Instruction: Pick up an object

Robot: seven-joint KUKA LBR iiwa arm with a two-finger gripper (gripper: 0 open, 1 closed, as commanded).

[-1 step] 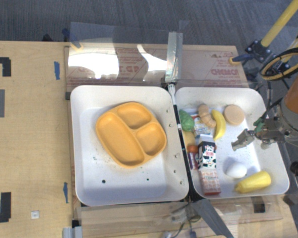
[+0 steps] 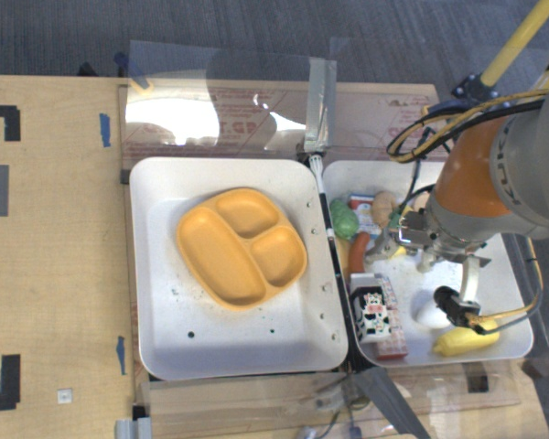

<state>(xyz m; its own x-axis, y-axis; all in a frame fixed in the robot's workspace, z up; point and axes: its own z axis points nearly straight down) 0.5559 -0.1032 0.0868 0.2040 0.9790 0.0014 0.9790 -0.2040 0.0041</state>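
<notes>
Gripper: the gripper (image 2: 439, 254) hangs over the right bin (image 2: 515, 277), tucked under the orange-banded wrist. From this angle the wrist covers it, so I cannot tell whether it is open or shut. I see nothing held in it.
Contact: I can make out no touch with any object. Bare white bin floor seems to lie beneath it.
Nearest candidate: the sausage toy (image 2: 357, 254), orange-red, lies just beside the gripper on the side toward the left bin (image 2: 165, 327), close along the dividing wall.
Further that way: the green piece (image 2: 343, 218) and the beige lump (image 2: 382, 207) sit close together, up past the sausage toy toward the bin's far corner.
Near side: the carton (image 2: 375, 314), printed with a cow, lies flat down and to the left of the gripper. The banana (image 2: 467, 339) lies almost straight below it, by the near rim.
Well apart: the orange plate (image 2: 242, 245) sits in the left bin.
Handling: these look like light play-food pieces, probably smooth plastic that could slip or roll.
Where to grip: I'd take the sausage toy across its middle, squarely over its narrow width. The wall beside it leaves little room on that side.
Alternative: the banana has more open floor around it, so a grip across its thick middle may be easier.
</notes>
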